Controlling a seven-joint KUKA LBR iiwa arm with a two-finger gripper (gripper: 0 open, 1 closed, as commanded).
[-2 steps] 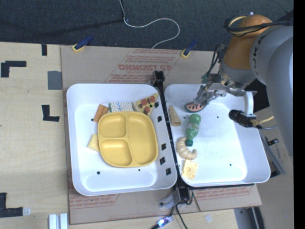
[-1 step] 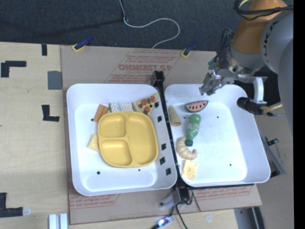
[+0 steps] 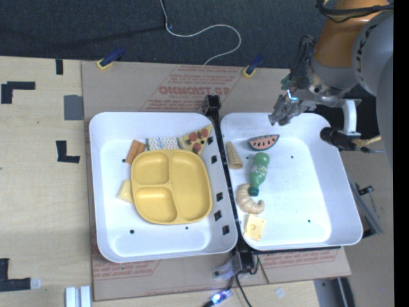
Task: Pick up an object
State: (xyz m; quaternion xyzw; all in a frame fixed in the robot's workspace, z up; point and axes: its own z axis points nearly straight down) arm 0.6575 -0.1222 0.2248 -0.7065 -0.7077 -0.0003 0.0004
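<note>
My gripper (image 3: 280, 118) hangs over the far edge of the right bin (image 3: 319, 190), its dark fingers pointing down and left with nothing seen between them. Just below and left of it lies a watermelon slice (image 3: 263, 142). Further down in the same bin lie a green bottle (image 3: 257, 173), a cone-shaped piece (image 3: 234, 155), a croissant (image 3: 250, 200) and a yellow cheese block (image 3: 255, 228).
The left bin (image 3: 108, 146) holds a yellow divided plate (image 3: 171, 186), an orange piece (image 3: 135, 151), a pizza slice (image 3: 197, 139), a patterned block (image 3: 162, 144) and a pale wedge (image 3: 124, 190). A white cable (image 3: 204, 31) lies beyond the bins.
</note>
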